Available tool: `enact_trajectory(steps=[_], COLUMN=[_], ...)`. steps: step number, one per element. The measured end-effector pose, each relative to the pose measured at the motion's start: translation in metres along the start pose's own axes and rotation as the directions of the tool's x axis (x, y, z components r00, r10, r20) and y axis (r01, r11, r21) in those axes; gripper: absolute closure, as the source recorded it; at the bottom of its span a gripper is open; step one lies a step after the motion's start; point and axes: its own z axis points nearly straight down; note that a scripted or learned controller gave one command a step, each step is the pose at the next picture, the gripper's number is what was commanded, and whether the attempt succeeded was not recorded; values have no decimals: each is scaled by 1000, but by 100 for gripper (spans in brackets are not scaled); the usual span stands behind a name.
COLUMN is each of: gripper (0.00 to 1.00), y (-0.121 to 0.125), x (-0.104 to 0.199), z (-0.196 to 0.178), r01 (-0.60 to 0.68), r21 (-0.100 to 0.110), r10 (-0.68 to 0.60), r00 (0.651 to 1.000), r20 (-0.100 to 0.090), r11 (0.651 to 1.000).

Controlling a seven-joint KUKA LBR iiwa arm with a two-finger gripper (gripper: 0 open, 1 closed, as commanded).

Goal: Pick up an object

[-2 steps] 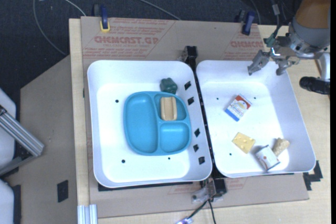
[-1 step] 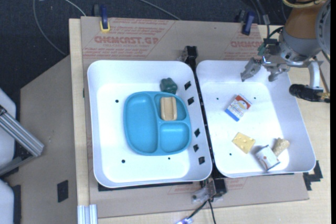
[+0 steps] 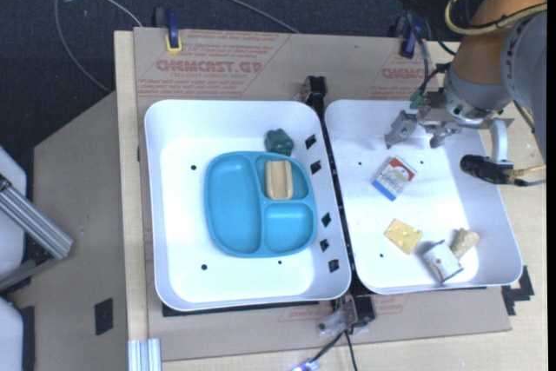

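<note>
your gripper (image 3: 420,128) hangs over the back part of the right bin (image 3: 486,274), fingers spread apart w/ nothing between them, one tip toward the left at the bin floor and the other toward the right. nearest pickable thing is the small blue-and-white carton (image 3: 393,178), lying flat just in front of the gripper and a bit to its left in the camera view, i.e. toward the near rim. its long axis runs at a slant, upper right to lower left, so imo the fingers need to straddle the short sides across that slant, not along it. farther toward the near rim sit a yellow wedge (image 3: 402,236), a small white box w/ red (image 3: 441,261) and a tan chunk (image 3: 464,241) touching or almost touching that box; all three well apart from the gripper. left bin (image 3: 174,213) holds a blue divided tray (image 3: 234,213) w/ a tan block (image 3: 278,180) in its back compartment, plus a dark green lump (image 3: 280,140) just behind the tray. so the carton's the short reach: come forward, slightly left, then down.
</note>
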Motion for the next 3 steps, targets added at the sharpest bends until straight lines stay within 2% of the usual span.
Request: enact_trajectory(steps=[1,3], gripper=[100,100], y=[2,-1], x=[0,-3], z=[-15,-145], r01=[1,1], r21=[-8,-15], r10=[-1,-1], r00=[1000,1000], r20=[1,5], r11=[1000,1000])
